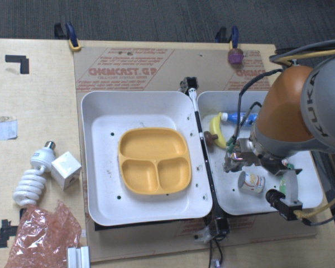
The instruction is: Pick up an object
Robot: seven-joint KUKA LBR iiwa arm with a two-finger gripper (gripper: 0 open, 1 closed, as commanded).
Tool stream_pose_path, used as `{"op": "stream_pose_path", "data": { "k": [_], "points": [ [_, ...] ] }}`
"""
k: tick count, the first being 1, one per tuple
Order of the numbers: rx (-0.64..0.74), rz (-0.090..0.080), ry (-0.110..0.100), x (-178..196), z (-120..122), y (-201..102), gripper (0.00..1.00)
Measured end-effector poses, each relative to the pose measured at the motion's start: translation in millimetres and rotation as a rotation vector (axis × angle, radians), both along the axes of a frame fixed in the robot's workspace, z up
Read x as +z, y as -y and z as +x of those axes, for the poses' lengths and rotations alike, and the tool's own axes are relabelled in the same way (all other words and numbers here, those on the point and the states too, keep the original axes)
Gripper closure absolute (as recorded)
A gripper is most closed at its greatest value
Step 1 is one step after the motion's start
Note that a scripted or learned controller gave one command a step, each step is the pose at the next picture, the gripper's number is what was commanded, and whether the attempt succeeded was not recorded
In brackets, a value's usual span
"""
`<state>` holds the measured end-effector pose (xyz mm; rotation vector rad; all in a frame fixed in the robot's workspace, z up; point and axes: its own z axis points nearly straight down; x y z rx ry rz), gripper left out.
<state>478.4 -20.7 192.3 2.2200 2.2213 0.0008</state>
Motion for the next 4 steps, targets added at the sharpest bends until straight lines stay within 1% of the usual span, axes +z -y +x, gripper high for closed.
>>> {"op": "stream_pose_path", "data": {
  "k": [1,2,3,4],
  "points": [
    [0.002,-0.001,-0.001,0,93,35,0.0],
    [0.0,0.0,-0.002,-100,92,78,0.0],
    [-0.002,0.001,-0.002,-100,46,84,0.0],
    [0.001,0.0,0.0,-100,68,77,0.0]
  ]
}}
